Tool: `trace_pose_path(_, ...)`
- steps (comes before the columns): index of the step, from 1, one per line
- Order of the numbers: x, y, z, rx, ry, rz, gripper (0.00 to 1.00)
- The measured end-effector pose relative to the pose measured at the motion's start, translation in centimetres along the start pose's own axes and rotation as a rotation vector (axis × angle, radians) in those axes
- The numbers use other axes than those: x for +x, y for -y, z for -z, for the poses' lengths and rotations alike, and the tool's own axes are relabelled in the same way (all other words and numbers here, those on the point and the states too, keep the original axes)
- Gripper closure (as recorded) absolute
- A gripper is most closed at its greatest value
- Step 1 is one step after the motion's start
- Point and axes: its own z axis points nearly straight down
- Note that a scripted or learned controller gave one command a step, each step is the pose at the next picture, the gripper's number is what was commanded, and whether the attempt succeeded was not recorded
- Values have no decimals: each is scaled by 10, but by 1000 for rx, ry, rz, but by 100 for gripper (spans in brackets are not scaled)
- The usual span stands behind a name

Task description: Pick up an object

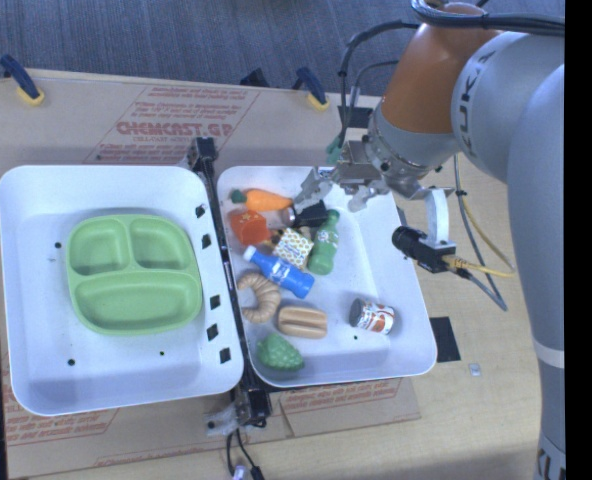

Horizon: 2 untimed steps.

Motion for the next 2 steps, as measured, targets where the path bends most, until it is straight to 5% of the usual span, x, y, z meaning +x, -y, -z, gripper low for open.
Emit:
trace_pose_path(1, 18, -24, -125, 3, 0, 60, 0)
trace_pose_path(2, 16, -62, -148, -5, 1, 178, 0)
